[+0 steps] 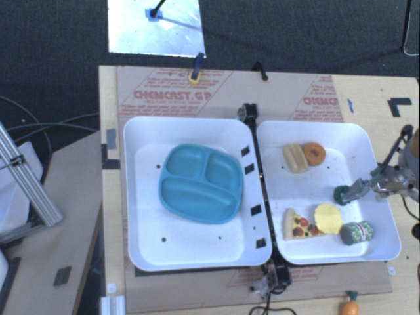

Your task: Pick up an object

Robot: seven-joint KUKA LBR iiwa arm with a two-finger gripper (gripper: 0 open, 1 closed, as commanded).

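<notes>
The right bin (328,128) holds several toy foods. A tan bun (294,158) and an orange donut (314,153) lie at its back. At the front lie a pizza slice (298,224), a yellow piece (327,218) and a small can (356,232) on its side. My gripper (345,192) reaches in from the right edge and hangs over the bin's right middle. It is just above the yellow piece and the can, and I see nothing held in it.
A blue divided plate (200,182) lies in the left bin (134,176). A shiny metal sheet (155,18) lies beyond the bench. A yellow-tipped tool (195,72) rests on the board behind the bins. An aluminium rail (26,182) stands at the left.
</notes>
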